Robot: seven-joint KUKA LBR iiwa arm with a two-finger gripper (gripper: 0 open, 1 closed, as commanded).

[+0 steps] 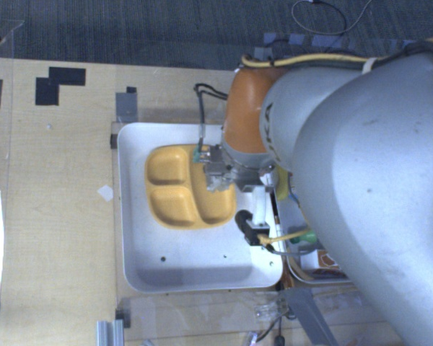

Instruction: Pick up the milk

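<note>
We see the arm reaching in from the right, its grey bulk covering most of the right side of the surface. The orange band sits over the far right corner of the left bin, and below it the wrist hardware hangs above that bin's right side. The pincer seems to be at the tray's right edge, but we cannot tell how it stands, since the wrist hides it from above.

A yellow tray with three compartments lies in the left bin, toward its far side and a little right of the middle. The bin's near half is bare white floor with a few small dark specks.

The right bin is almost wholly hidden under the arm; a strip of its left rim shows near the near edge of the surface. In that strip we make out a bit of green and a scrap of orange and white packaging, too little to name. We cannot pick out the milk with any certainty.

Black tape marks lie on the surface at its far left corner.
</note>
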